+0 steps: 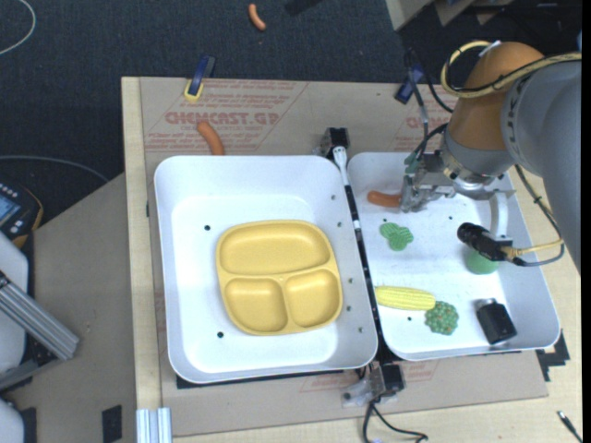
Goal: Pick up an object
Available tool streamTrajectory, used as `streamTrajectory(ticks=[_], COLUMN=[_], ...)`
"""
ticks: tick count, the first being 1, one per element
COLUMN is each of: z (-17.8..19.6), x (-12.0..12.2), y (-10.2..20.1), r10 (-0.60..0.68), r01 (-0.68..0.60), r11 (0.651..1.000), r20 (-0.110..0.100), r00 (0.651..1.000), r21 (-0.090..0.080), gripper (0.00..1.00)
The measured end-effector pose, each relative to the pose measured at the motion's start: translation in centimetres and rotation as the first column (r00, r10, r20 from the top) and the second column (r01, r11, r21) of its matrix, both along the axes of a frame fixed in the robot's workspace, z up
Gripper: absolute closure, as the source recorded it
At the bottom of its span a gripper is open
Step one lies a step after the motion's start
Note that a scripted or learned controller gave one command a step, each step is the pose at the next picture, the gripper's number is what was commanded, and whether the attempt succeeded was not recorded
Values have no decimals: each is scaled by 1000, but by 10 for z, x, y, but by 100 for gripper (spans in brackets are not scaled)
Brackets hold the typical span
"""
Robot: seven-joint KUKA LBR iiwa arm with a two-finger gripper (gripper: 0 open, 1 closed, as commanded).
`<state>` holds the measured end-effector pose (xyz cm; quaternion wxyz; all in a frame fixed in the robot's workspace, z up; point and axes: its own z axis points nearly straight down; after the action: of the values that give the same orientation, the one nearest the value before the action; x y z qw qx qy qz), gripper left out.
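Fixed overhead cam, slanted down, both bins (175, 247), arm (526, 100) from right

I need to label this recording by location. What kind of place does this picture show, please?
Probably a robotics lab test bench, not a kitchen. A robot arm reaches over two white bins on a board, with loose cables around. The food is toy-like: corn, broccoli, a yellow divided plate.

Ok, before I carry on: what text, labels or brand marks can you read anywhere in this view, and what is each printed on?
"CHEMCAST GP": red print on the brown board under the bins, above the left bin; the last letters are faint, so this reading is partly a guess.
Fainter red print on the same board above the right bin: too blurred to read.
I can make out no text on the yellow tray.
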<state>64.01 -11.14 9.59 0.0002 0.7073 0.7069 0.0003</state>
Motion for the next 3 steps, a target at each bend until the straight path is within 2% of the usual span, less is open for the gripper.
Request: streamTrajectory(ticks=[1, 2, 3], z=[57, 113, 131], x=[11, 8, 9], y=[-4, -13, -13], r10=[1, 0, 1], r01=[-1, 0, -1], r11=[1000, 1000, 1000], r20=[8, 7, 4], r00=[1000, 1000, 1000], r21=[-3, -2, -2], gripper=[100, 100, 100])
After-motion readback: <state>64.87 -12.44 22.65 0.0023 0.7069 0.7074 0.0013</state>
